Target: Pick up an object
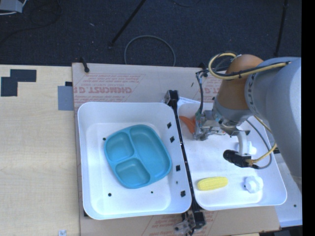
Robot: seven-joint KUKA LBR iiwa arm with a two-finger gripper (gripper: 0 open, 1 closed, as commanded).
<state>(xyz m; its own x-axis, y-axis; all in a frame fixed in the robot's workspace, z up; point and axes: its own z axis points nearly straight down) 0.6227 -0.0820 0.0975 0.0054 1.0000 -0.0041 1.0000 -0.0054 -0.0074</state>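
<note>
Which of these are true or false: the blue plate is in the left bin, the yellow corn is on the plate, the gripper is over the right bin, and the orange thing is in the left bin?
1. The blue divided plate lies in the left bin. True.
2. The yellow corn is on the plate. False: it lies in the right bin.
3. The gripper is over the right bin. True.
4. The orange object is in the left bin. False: it is in the right bin, beside the gripper.

We see two white bins: the left bin [93, 132] holds a turquoise divided plate [137, 155], the right bin [275, 193] a yellow corn cob [212, 183], a small white object [252, 185] and an orange piece [187, 123]. The arm [275, 97] is grey with an orange band. The table [34, 156] is pale wood-coloured; brown cardboard [128, 85] carries red lettering.
</note>
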